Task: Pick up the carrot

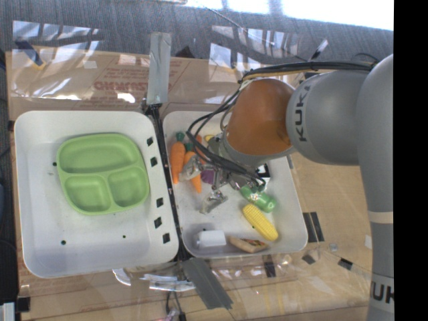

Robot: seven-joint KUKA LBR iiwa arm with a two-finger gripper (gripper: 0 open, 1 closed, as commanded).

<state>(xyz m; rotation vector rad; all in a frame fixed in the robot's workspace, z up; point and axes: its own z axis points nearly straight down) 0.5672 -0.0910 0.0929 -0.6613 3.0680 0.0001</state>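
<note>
From above the bench, the carrot point(177, 160) lies in the right bin point(287, 243), up against that bin's left wall, just to the left of the gripper point(212, 202). Its long axis runs nearly along the wall, top to bottom of the view, with the leafy green end pointing to the far edge of the bin and the orange body running down toward the near side. It is a plump, smooth, bright orange piece, rounded along its length, with a small dark green tuft at the top. A second, thinner orange piece point(194, 172) sits between it and the gripper, slanting a little, close beside the carrot.

The gripper hangs low over the middle of the right bin, its metal tip below the arm's orange band point(257, 119). I can't tell from here whether it is spread or pressed together, and nothing is visibly caught in it. The carrot lies apart from it on the bin floor.

Just right of the gripper is a green toy point(259, 198), and below that a yellow corn cob point(260, 222). Nearer the front edge lie a white block point(211, 238) and a tan piece point(247, 245). Well to the left of the gripper, the left bin point(40, 246) holds a green divided plate point(102, 172).
</note>
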